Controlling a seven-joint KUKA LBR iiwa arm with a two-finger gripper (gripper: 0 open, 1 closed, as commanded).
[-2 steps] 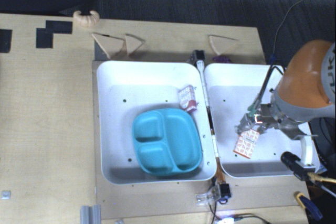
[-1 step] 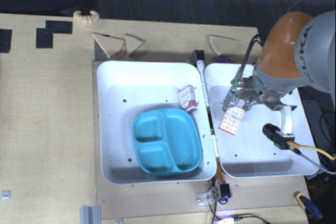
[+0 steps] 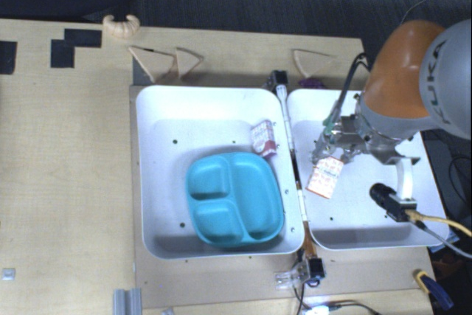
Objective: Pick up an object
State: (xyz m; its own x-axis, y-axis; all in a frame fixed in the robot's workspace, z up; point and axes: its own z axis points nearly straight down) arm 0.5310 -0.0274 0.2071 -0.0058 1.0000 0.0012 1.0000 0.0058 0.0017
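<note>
My gripper (image 3: 330, 155) hangs over the left part of the right bin (image 3: 383, 236). A small orange and white packet (image 3: 325, 178) sits tilted just under the fingertips, and its top edge is pinched between them. In the left bin (image 3: 158, 158) lies a blue divided plate (image 3: 234, 197). A small white and red packet (image 3: 263, 138) rests by that bin's right wall, above the plate.
A thin rod with a black tip (image 3: 281, 88) lies along the ridge between the two bins. The arm's grey and orange body (image 3: 413, 81) covers the right bin's upper right part. Wooden bench surface (image 3: 66, 181) spreads to the left.
</note>
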